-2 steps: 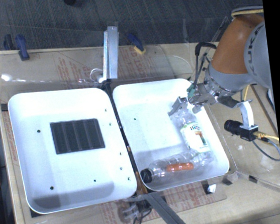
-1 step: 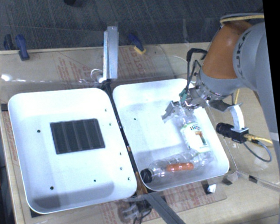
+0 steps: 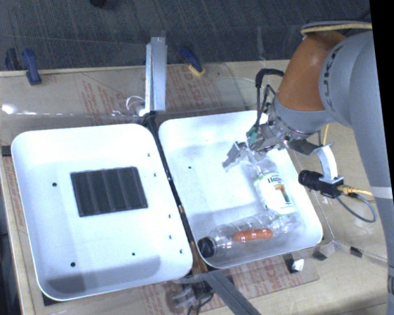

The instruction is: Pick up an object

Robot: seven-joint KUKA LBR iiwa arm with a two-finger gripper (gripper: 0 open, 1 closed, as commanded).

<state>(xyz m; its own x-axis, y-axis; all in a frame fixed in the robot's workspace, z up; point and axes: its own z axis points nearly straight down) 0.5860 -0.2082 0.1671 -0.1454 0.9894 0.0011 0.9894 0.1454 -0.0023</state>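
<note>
My gripper (image 3: 234,154) hangs over the upper middle of the right bin (image 3: 201,188), fingers spread and open, nothing between them. Just below and to its right lies a clear plastic bottle with a white label (image 3: 273,189), its top end close under the wrist. A second clear bottle with a black cap and an orange band (image 3: 246,237) lies along the bin's front wall. A dark ribbed rectangular block (image 3: 108,190) rests flat in the left bin (image 3: 52,256).
A metal divider bar (image 3: 155,73) rises from between the two bins at the back. Blue clamps (image 3: 31,65) hold the board's far edge. The arm's grey and orange body (image 3: 316,81) covers the right bin's back right corner.
</note>
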